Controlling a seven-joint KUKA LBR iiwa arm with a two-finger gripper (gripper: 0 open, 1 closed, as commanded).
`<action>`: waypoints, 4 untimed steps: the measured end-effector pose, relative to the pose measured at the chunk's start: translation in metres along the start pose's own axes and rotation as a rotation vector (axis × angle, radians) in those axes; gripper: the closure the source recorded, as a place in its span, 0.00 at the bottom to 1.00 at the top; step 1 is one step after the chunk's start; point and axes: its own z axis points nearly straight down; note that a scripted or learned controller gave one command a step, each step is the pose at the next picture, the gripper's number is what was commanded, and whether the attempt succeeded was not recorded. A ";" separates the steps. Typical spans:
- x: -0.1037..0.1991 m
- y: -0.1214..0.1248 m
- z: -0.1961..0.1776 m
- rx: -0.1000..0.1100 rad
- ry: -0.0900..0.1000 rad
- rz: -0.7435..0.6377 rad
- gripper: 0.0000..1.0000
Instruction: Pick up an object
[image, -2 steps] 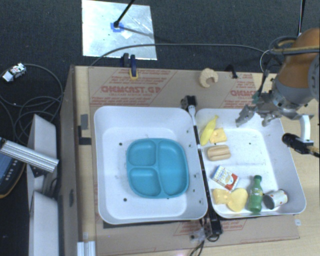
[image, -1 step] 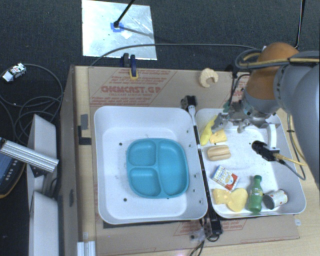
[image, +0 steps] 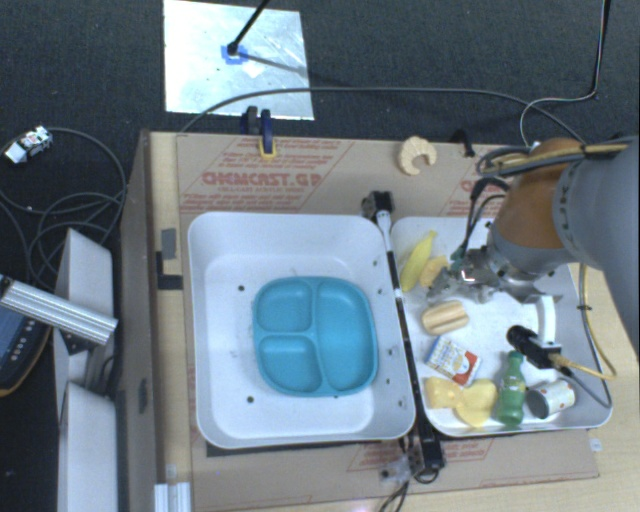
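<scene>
My arm's tool (image: 462, 272) hangs low over the yellow plastic banana (image: 417, 258); grip state I cannot tell.

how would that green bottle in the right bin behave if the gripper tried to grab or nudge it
The green bottle looks small and plastic, so probably light and stiff. It lies on its side with a rounded body, so a nudge may roll it. It is wedged between a yellow toy and a grey cylinder, which may shift too.

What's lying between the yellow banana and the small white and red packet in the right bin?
In the camera view, a tan bread roll lies between the yellow banana and the white and red packet.
</scene>
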 end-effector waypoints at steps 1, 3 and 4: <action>0.023 0.006 -0.001 -0.002 0.001 -0.003 0.00; -0.010 0.002 -0.037 -0.003 -0.001 0.000 0.00; 0.004 -0.022 0.000 0.000 0.001 0.000 0.00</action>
